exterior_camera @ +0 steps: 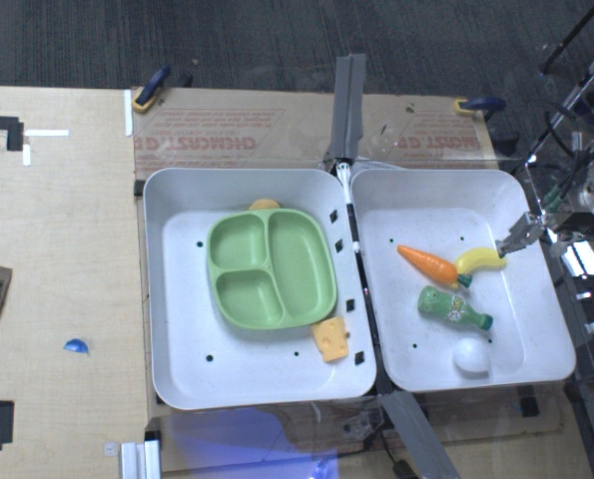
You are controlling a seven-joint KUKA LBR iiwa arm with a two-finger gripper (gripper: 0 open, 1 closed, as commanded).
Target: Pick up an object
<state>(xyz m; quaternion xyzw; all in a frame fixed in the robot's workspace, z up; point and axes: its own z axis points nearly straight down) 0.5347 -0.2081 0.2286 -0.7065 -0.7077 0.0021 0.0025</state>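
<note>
Camera view has the gripper [519, 236] low at the right bin's [536, 367] far right, its opening impossible to tell, just beside a banana [479, 260] that looks light, stiff and smooth, best pinched across its narrow curved middle.

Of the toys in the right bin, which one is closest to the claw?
The yellow banana: it lies just beside the claw, while the carrot, green bottle and white egg sit farther off.
</note>
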